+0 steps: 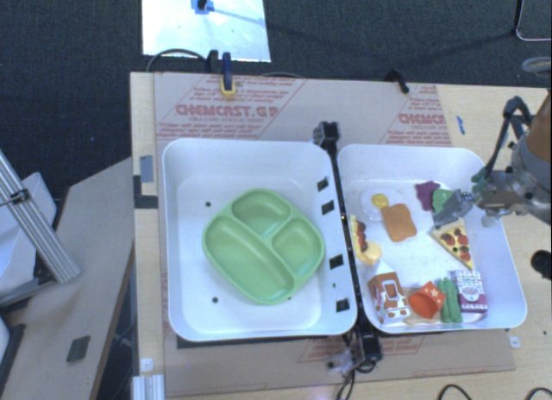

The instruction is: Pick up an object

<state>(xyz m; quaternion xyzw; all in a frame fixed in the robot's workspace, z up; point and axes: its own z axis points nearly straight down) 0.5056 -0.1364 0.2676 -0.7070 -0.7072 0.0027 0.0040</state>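
Presently | end effector (pixel 454 206) state: cannot tell | hangs above pizza slice (pixel 455 242) beside green toy (pixel 442 196) | risk: crowded toys, fingers nudge neighbour, grasp slips

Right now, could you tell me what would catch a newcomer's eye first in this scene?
The pale green divided plate lying alone in the left bin stands out most. Next comes the colourful clutter of toy food in the right bin, including a pizza slice, with the pincer poised just above it.
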